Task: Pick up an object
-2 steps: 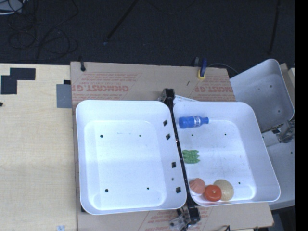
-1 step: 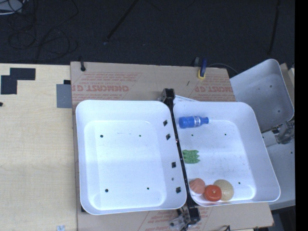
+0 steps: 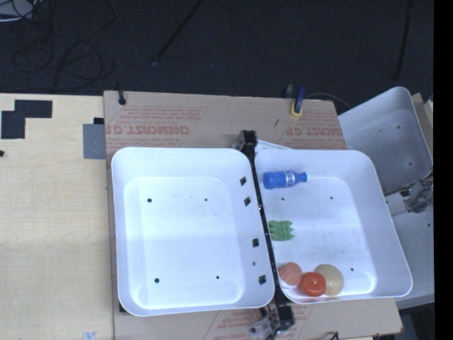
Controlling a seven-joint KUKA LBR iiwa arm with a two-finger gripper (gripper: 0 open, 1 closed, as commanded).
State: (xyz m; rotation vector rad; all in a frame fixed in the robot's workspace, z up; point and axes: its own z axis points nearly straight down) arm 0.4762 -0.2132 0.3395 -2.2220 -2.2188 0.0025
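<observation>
We saw nothing lifted yet: the blue bottle [image 3: 284,179], green piece [image 3: 280,230] and red cap [image 3: 313,284] lay in the right bin [image 3: 368,168], and we could not tell the pincer's state.

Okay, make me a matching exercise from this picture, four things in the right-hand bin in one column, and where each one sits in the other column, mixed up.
Things:
1. blue bottle
2. green object
3. red round object
4. tan round object

Places:
A. by the divider, about halfway down the bin
B. near edge, between a pinkish object and a tan one
C. far end of the bin, lying on its side
D. near edge, rightmost of the cluster of three

Pairs: 1-C, 2-A, 3-B, 4-D
</observation>
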